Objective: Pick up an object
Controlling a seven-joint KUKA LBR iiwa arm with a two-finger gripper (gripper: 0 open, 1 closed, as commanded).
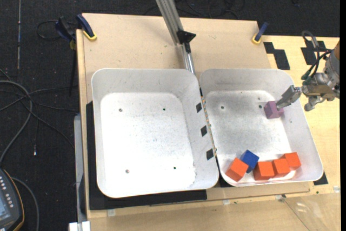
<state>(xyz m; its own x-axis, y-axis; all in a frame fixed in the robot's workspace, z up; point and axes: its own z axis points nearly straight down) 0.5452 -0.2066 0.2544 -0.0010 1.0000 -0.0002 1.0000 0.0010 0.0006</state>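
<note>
No writing is readable; the end effector [299,99] hangs beside a purple block [273,110].

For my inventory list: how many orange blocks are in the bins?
3, all in the right bin along its near edge: one orange block left of the blue block, one right of it, one furthest right. More could be hidden.

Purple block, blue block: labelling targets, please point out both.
purple block [273,110], camera view, on its top face.
blue block [250,159], camera view, on its top face.
</note>
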